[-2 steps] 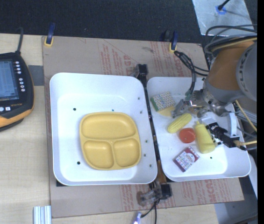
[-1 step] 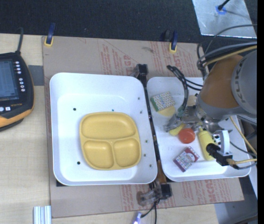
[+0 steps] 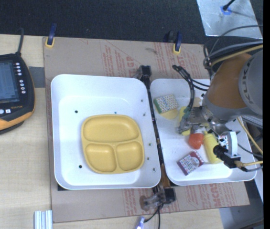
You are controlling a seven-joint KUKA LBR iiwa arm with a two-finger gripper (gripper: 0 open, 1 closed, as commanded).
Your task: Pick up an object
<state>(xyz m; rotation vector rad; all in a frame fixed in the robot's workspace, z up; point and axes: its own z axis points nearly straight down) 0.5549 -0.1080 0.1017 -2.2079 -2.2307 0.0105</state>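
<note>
Camera view: arm (image 3: 230, 87) comes in from the right and sits low over the right bin (image 3: 173, 173). Gripper (image 3: 192, 123) is down among the items, metal parts in a dark cluster; cannot tell whether it is open or closed, and nothing is visibly held.

Items in the right bin:
- Red ball-like object (image 3: 196, 140), round, smooth, just below the gripper, touching or nearly touching it; can't tell which.
- Yellow object (image 3: 211, 149), smooth plastic look, elongated, just right of the red one, partly covered by the arm's black-and-white fitting.
- Small packet (image 3: 190, 162), flat, rectangular, dark red edge with a speckled printed face, lying tilted near the bin's front, apart from the gripper.
- Patterned block (image 3: 166, 102), squarish, pale printed top, sitting on something yellow, at the bin's back-left, up and left of the gripper and clear of it.

Left bin (image 3: 63, 128): shallow, white, rounded corners, a few dark dots on the floor. It holds 1 yellow plate (image 3: 112, 143), matte plastic, rounded square, 3 compartments (1 wide at the back, 2 smaller at the front).

Both bins rest on a brown cardboard sheet (image 3: 101, 56) with red printing, on a light wood table (image 3: 10, 175). Tablet controller (image 3: 3, 92) with orange trim lies at the table's left edge, well apart from the bins.
</note>
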